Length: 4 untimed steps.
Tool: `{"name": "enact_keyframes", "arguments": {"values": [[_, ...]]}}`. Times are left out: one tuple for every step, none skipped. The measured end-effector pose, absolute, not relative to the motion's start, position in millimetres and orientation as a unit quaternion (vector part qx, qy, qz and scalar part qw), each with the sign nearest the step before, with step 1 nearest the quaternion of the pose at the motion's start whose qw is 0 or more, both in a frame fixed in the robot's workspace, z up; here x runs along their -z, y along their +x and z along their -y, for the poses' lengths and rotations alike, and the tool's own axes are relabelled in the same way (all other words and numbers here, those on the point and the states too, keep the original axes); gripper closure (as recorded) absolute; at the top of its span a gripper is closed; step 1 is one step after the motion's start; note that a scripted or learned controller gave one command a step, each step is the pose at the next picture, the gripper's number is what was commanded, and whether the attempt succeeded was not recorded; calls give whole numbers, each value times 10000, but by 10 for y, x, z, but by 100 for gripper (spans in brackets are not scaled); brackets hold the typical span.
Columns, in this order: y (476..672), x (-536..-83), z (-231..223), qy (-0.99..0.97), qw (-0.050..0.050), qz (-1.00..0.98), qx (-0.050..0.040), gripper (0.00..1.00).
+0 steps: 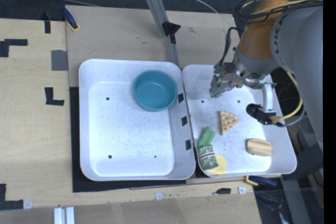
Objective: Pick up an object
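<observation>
Objects for picking lie in the right bin before us: a waffle wedge near the middle, a tan bread-like block toward the near right, and a green packet over a yellow disc at the near left. Above the wedge, at the bin's far end, we see the gripper hanging with nothing in it; how wide it stands we cannot tell. We see a blue bowl in the left bin.
</observation>
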State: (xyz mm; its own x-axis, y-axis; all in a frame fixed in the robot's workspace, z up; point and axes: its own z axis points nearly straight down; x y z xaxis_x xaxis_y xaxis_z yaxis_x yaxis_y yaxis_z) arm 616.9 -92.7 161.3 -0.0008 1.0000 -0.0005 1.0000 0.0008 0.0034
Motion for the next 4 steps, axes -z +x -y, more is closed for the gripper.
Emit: {"name": "enact_keyframes", "arguments": {"values": [[6203,-2047,883,7063,10,-7079,-10,100],[6206,-2322,880,7065,3,-7077,-4,100],[6276,-2387,404,7050,-9,-7092,-4,100],[6323,-2434,-154,7045,-9,-7097,-3,100]]}}
